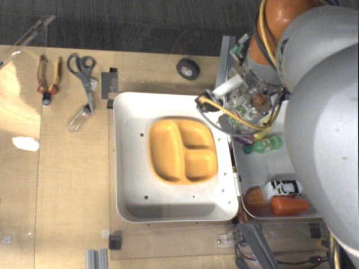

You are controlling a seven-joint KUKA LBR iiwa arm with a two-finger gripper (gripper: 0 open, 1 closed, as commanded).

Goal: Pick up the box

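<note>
- Box point(284, 187), white with black print, lay at lower right of the frame in the right bin point(263, 213), between a brown round item point(255, 197) and an orange-red item point(289, 205).
- Left bin point(129, 150) at centre held a yellow divided tray point(182, 149).
- Green bottle point(262, 145) lay above the box.
- Gripper point(245, 106) sat at upper right over the bins' divider; cannot tell its state.
- Scissors point(84, 77) and pliers point(49, 78) lay at upper left.

A pale wooden bench point(67, 195) stood against dark grey carpeted floor point(129, 10) along the top. Bright glare washed the bench's left side, near pliers point(48, 78), scissors point(84, 74) and a tape roll point(188, 68)
</note>
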